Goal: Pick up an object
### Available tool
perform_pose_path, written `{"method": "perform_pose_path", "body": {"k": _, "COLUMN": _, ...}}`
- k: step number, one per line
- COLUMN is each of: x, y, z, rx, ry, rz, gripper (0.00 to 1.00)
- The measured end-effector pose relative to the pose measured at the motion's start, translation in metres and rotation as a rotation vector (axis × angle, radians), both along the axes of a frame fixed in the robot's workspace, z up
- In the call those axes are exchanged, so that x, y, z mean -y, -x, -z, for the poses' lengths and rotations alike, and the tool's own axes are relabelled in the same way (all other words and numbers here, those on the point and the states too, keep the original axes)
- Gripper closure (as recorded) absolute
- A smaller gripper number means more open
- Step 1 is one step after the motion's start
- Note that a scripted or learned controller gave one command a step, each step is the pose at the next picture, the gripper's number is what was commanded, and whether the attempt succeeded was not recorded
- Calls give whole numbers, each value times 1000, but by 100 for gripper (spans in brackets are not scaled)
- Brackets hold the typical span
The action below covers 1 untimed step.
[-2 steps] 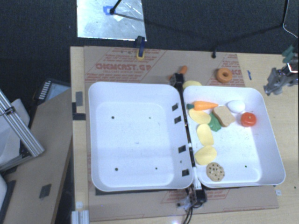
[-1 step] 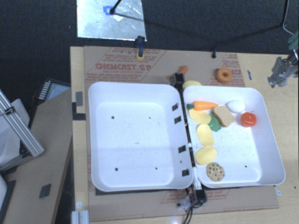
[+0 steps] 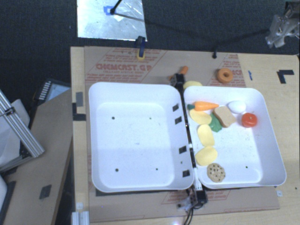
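The right bin point(image 3: 267, 139) holds several toy foods. An orange carrot point(image 3: 206, 106) lies at its back left, with a white egg point(image 3: 236, 107) and a red tomato point(image 3: 249, 120) to the right. A bread slice point(image 3: 225, 116) rests against a green piece point(image 3: 215, 124). Three yellow pieces point(image 3: 205, 135) run down the left side, and a cookie point(image 3: 215, 172) sits at the front. My gripper point(image 3: 282, 28) hangs at the top right, beyond the bench and well away from the bins, with nothing visible in it.
The left bin point(image 3: 96, 125) stands beside the right one. On the cardboard behind the bins sit a brown donut point(image 3: 225, 75), a yellow item point(image 3: 192, 85) and a small orange piece point(image 3: 184, 70). A shiny sheet point(image 3: 110, 13) lies on the floor at the back.
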<state>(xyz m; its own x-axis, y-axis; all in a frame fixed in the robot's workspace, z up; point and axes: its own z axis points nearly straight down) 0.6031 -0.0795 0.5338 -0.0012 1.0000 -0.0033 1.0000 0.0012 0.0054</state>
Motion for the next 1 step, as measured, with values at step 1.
{"method": "perform_pose_path", "body": {"k": 1, "x": -12, "y": 35, "z": 157, "rx": -21, "ry": -5, "rz": 0, "gripper": 100}}
